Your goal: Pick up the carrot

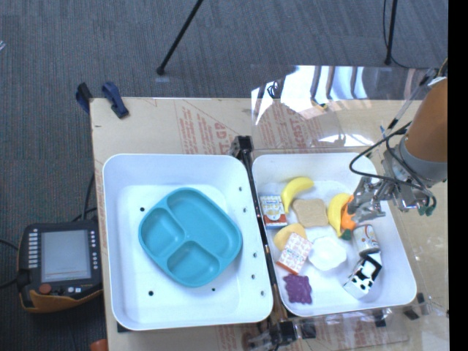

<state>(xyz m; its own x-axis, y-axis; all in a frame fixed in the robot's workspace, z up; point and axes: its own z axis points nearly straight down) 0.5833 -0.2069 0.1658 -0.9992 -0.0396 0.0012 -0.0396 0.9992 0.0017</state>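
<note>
Over the right bin (406, 273), near its right wall, the gripper (360, 208) hangs above an orange piece that appears to be the carrot (347, 221). Whether its jaws are wide, narrow or closed on anything cannot be told from this slanted view. The carrot lies just right of a yellow banana (337, 212), touching or nearly touching it, so little room shows on that side. Left of the carrot sit a slice of bread (311, 212) and a second banana (295, 191). Below the carrot a small can (365, 238) and a black-and-white carton (363, 276) lie close to the bin's right wall. A white round piece (327, 253), a red-patterned packet (295, 254) and a purple cluster (297, 289) fill the space lower left of the carrot. Open white floor shows above the carrot, toward the bin's far edge. Well left of the carrot, the left bin (117, 196) holds a blue divided plate (190, 236).
</note>
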